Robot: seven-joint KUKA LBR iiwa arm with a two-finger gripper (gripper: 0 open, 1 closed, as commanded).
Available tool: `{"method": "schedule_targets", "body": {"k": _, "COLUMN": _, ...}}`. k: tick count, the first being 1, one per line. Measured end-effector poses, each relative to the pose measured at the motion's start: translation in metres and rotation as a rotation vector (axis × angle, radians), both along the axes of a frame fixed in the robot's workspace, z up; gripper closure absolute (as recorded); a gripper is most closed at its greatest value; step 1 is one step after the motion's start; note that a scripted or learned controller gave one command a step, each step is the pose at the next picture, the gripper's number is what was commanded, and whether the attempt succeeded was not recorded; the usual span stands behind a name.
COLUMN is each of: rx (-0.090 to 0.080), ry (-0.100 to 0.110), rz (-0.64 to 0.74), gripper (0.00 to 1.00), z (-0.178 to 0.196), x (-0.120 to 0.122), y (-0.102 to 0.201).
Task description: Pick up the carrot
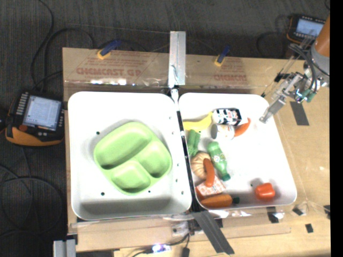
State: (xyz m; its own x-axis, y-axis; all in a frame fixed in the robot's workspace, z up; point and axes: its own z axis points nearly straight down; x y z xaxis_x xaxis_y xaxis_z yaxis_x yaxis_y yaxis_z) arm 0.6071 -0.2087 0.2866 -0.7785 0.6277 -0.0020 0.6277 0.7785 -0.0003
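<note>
The carrot (217, 200) lies flat against the right bin's (278, 159) near wall, beside a red pepper (265, 191). Farther off, the gripper (266, 116) hangs above the far rim, carrying nothing; finger spread unclear.
</note>
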Motion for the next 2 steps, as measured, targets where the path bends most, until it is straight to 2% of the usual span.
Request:
{"method": "schedule_targets", "body": {"k": 1, "rx": 0.002, "ry": 0.001, "rz": 0.342, "gripper": 0.0, "z": -0.091, "x": 0.0, "y": -0.014}}
{"method": "schedule_targets", "body": {"k": 2, "rx": 0.003, "ry": 0.0, "rz": 0.79, "gripper": 0.0, "z": -0.135, "x": 0.017, "y": -0.013}}
